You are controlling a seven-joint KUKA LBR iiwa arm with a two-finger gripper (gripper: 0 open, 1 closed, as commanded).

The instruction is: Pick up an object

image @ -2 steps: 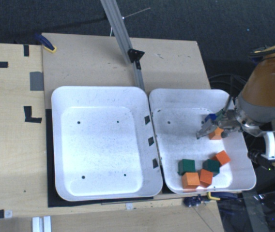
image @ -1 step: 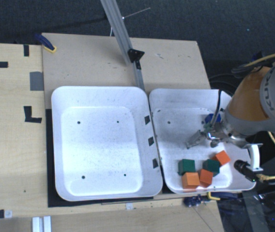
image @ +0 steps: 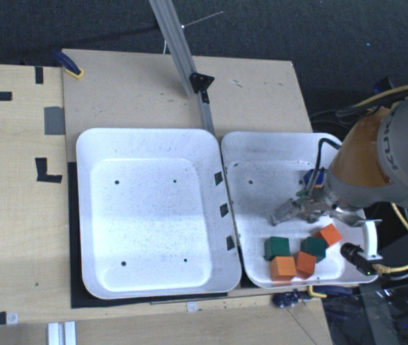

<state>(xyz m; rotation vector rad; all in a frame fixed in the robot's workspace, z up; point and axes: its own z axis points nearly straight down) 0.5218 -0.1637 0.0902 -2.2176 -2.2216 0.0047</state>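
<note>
though the arm partly hides them, fingers seemingly hold nothing.

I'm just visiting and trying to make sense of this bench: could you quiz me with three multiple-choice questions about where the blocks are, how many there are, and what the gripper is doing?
1. Where do the small blocks lie?
A. In the left bin
B. In the right bin, near its front corner
C. On the bare bench

2. How many blocks are there, by colour?
A. Two green, three orange
B. Four green, one orange
C. Five blue

3. What is the state of the gripper?
A. It holds an orange block
B. It holds a green block
C. It hangs over the right bin's floor with no block between its fingers

Answers:
1 B: the green block and orange block sit clustered in the right bin.
2 A: two green and three orange cubes are visible.
3 C: the gripper is apart from the cluster, above it in the picture.
</note>
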